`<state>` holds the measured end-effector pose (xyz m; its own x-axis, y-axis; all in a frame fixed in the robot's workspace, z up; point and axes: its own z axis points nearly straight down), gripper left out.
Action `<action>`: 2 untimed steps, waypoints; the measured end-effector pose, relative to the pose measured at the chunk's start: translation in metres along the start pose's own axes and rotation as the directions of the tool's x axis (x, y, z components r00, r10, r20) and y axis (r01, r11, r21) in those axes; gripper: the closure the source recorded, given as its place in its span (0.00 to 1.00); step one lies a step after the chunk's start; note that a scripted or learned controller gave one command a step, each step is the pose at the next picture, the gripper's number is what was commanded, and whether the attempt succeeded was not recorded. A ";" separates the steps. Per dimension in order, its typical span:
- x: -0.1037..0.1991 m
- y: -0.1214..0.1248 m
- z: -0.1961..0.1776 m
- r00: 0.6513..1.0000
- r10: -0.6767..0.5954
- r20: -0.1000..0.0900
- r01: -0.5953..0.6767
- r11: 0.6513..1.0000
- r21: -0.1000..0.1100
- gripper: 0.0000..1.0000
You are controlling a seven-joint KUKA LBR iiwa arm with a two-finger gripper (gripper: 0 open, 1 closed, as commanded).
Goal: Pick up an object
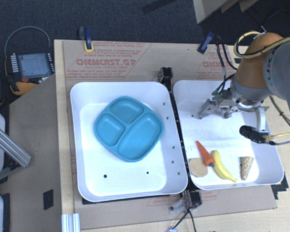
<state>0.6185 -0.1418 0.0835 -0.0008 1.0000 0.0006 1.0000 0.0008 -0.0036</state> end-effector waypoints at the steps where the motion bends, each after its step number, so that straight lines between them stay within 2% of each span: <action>1: 0.000 0.000 -0.012 1.000 0.000 0.000 0.000 1.000 -0.003 1.00; 2: -0.006 0.006 -0.072 1.000 0.000 0.002 0.000 1.000 -0.008 1.00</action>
<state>0.6247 -0.1474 0.1550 -0.0006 1.0000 -0.0015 1.0000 0.0006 0.0040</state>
